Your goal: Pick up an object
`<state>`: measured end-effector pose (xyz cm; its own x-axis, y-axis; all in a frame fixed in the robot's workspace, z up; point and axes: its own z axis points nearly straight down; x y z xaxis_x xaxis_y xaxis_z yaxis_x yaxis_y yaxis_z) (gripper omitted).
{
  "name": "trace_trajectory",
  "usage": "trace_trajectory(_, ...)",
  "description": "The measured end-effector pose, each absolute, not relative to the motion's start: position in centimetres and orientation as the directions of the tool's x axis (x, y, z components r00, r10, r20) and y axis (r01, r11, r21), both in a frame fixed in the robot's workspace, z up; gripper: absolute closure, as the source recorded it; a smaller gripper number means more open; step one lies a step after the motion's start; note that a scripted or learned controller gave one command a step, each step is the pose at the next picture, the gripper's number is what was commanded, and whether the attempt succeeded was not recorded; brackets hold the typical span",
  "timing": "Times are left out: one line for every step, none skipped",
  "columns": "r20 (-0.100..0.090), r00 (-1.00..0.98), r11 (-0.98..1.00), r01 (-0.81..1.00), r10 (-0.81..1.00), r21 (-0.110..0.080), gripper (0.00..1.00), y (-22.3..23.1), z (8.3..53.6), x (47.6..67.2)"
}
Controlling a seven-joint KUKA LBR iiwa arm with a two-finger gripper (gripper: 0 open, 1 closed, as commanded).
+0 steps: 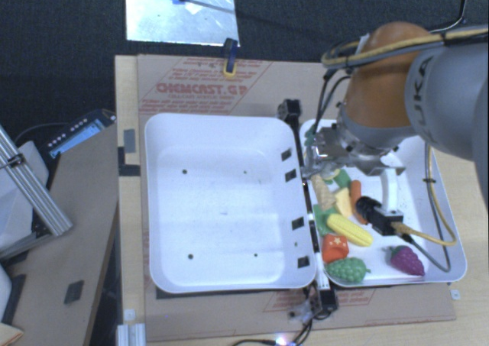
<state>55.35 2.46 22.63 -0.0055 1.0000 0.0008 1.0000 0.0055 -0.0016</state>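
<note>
The right bin (pixel 447 249) holds a heap of toy food along its left side. In it are a yellow corn cob (pixel 350 228), a red pepper (pixel 335 246), a green bunch (pixel 348 269), an orange carrot (pixel 356 190) and a pale cob (pixel 324 195). A purple grape bunch (pixel 407 260) lies apart at the front right. My gripper (pixel 319 163) hangs low over the back left of this bin, just above the heap's far end. The wrist hides its tips, and nothing can be seen held in it.
The left bin (pixel 221 199) sits beside the right one, with black clips (pixel 292 176) along the shared wall. Both rest on a cardboard sheet (pixel 202 85). A shiny metal plate (pixel 179 1) lies at the back, and grey equipment (pixel 30 192) stands at the far left.
</note>
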Motion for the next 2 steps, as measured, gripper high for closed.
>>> trace_trajectory(0.001,-0.007,0.007,1.000,1.000,-0.001,1.00,5.0,22.4,54.2)
trace_trajectory(0.003,-0.010,0.010,1.000,1.000,0.005,1.00,10.6,26.8,53.6)
